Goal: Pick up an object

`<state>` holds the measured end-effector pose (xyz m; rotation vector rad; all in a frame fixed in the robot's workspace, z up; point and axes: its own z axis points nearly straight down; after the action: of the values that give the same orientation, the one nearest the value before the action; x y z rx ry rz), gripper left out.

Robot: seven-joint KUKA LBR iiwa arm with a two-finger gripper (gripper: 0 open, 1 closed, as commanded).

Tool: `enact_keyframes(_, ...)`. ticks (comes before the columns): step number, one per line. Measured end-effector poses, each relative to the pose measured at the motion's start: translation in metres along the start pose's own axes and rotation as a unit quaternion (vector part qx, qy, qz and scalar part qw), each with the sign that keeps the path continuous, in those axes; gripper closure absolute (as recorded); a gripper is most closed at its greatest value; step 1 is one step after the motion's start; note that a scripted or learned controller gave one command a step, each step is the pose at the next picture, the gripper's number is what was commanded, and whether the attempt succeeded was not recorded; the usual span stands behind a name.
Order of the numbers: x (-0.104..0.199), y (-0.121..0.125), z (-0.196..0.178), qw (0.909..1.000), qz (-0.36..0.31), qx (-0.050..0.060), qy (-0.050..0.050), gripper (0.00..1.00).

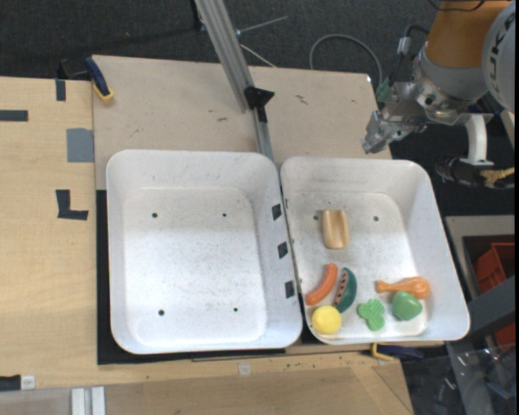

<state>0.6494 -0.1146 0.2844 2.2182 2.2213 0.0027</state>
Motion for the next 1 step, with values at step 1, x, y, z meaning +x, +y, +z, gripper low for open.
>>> enact_keyframes(1,0.0433,-0.0131,0.0163,1.0,-0.002,0.003,0.001,1.0)
